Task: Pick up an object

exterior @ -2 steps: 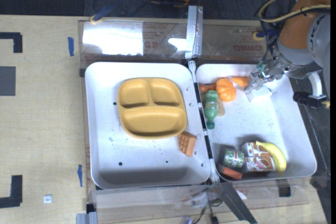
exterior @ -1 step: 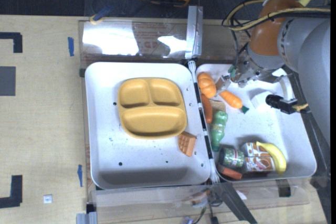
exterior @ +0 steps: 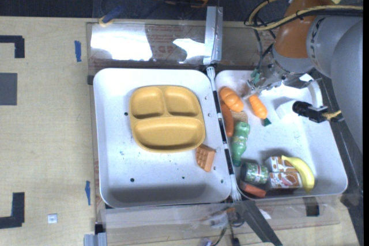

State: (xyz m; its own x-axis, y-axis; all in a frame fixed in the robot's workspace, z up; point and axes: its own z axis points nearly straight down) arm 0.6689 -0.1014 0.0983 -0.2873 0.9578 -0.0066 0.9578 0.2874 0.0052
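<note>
The small carrot (exterior: 258, 106) lies just below the end effector (exterior: 258, 81), on the floor of the right bin (exterior: 300, 135) near its upper left corner, tip pointing down and away. It looks like a toy — hard plastic, light, smooth and tapered, so it would likely slip out along its length if pinched near the narrow end. The thicker orange body, across its width, seems the safer place to grip. Whether the end effector is open or closed I cannot tell; it sits low over the bin, blurred against the white.

Just to its left rests a larger orange carrot-like piece (exterior: 232, 99) against the bin wall, and further below that a green bottle (exterior: 240, 140). Well below, at the bin's near edge, a dark can (exterior: 253, 173), a small carton (exterior: 282, 173) and a banana (exterior: 302, 171) crowd together. Far left, the other bin (exterior: 115, 181) holds a yellow divided plate (exterior: 167, 118) with an orange wedge (exterior: 205, 157) beside it.
</note>
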